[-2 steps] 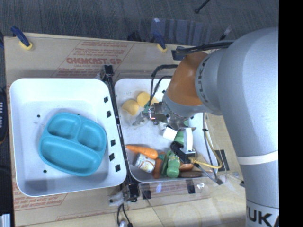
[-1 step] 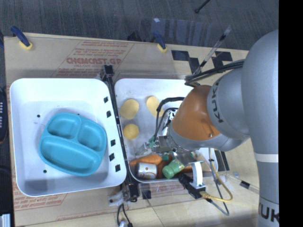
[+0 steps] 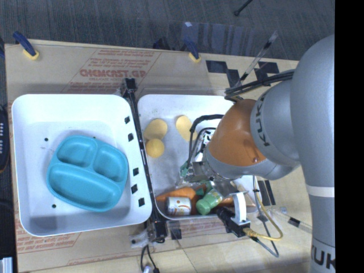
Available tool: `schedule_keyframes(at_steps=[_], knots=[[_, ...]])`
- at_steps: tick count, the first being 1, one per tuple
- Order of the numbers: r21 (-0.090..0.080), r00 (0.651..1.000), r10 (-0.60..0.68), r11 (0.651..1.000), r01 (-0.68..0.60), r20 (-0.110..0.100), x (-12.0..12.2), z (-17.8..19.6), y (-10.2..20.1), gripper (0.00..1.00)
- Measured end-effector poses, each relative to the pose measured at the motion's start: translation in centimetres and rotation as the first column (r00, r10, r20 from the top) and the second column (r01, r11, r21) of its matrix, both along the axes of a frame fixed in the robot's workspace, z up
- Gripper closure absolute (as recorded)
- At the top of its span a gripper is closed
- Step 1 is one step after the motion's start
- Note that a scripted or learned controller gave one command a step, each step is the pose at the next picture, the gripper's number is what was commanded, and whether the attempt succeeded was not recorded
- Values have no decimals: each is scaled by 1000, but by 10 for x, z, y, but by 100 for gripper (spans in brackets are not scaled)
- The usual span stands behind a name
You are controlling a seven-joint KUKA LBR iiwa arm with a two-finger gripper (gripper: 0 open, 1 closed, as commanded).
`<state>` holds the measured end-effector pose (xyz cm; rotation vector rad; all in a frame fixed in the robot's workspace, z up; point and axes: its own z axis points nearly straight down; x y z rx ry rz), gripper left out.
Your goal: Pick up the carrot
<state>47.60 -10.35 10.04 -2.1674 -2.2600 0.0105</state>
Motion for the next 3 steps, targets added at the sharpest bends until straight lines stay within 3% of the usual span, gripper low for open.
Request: schedule_keyframes(at_steps=[2,3], knots=[[0,1000,23,1000,-23,-8,2,19,1,100],[-1,1000,24,1000,-24,-9,1,18,1,0]])
